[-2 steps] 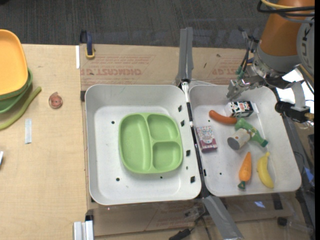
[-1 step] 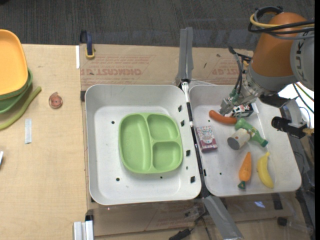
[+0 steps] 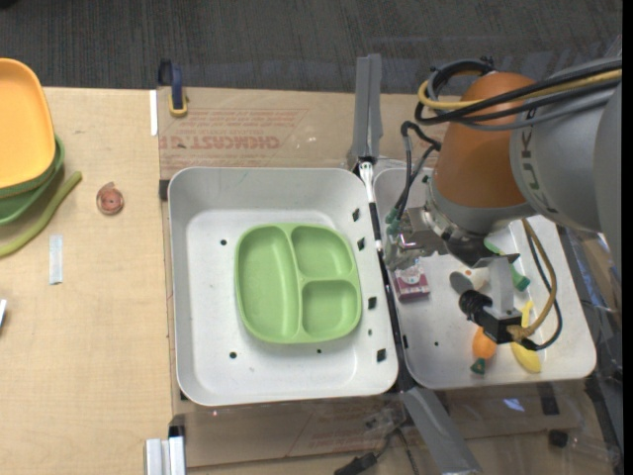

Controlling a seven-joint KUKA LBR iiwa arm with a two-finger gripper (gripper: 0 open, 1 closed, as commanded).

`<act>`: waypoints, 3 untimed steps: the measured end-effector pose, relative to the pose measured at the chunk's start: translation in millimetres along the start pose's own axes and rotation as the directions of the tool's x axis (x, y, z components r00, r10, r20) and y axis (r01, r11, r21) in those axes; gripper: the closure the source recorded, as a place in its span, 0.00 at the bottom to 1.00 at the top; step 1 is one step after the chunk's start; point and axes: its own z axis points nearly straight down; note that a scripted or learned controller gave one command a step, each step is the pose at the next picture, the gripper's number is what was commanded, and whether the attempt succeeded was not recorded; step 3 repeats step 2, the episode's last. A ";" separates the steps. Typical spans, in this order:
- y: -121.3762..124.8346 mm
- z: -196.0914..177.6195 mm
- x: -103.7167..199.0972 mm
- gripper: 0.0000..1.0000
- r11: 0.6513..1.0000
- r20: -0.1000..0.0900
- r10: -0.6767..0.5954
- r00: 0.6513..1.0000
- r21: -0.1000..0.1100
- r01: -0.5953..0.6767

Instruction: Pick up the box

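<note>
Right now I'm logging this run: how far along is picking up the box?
Done: the arm has reached over the right bin, and the gripper sits just above the small box. In hand: nothing visibly; the box lies on the bin floor near the left wall. Left: grasping and lifting it. The green divided plate in the left bin looks uninvolved.

The grey arm (image 3: 514,166) reaches over the right bin (image 3: 574,354), its tool (image 3: 406,250) low at that bin's left edge, just above a small box (image 3: 412,285). Yellow and orange items (image 3: 504,349) lie towards the bin's front right. The left bin (image 3: 198,344) holds a green divided plate (image 3: 297,283).
</note>
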 end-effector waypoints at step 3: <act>14.2 -8.5 -53.7 1.00 0.967 0.002 -0.256 0.967 -0.002 0.256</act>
